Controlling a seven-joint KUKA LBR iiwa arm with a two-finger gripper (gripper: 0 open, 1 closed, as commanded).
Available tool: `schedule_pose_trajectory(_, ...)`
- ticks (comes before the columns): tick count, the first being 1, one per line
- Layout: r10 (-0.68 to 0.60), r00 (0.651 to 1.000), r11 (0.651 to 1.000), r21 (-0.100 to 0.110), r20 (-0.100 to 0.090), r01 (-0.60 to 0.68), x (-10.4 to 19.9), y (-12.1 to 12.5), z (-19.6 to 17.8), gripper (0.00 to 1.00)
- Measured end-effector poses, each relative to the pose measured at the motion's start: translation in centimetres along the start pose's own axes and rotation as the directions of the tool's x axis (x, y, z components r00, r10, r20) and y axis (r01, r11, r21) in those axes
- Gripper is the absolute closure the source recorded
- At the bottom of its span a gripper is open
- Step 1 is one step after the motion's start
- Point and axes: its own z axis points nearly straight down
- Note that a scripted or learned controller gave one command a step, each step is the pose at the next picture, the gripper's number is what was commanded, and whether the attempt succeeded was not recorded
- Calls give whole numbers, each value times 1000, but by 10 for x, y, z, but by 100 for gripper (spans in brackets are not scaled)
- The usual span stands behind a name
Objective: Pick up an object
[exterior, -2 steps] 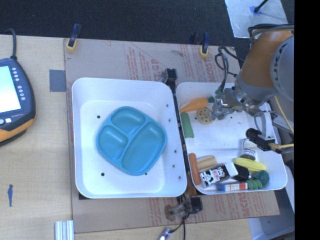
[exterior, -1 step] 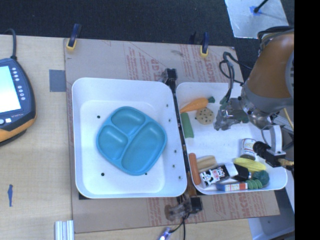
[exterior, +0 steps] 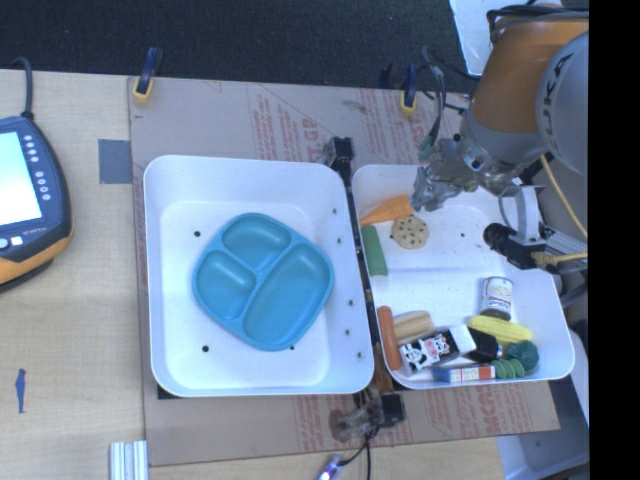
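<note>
Camera view puts a blue divided plate [exterior: 263,280] alone in the left bin [exterior: 160,268]. Right of it, the hand [exterior: 430,196] hangs just above a cookie [exterior: 409,232] in the right bin's [exterior: 560,313] upper part, nothing between its fingers; their spread is unclear. Approach step: next comes a short descent onto the cookie.

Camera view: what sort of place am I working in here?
Most likely a robot lab bench set up for picking trials: two white bins clamped onto cardboard, toy food such as a cookie in the right one, and a handheld controller lying at the left.
</note>
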Motion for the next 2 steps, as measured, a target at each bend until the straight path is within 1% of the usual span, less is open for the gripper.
schedule_pose_trajectory(1, 0, 1000, 1000, 0, 0, 0, 0, 0, 0, 0)
schedule_pose_trajectory(2, -2, 1000, 1000, -1, 1, 2, 48, 17, 11, 0)
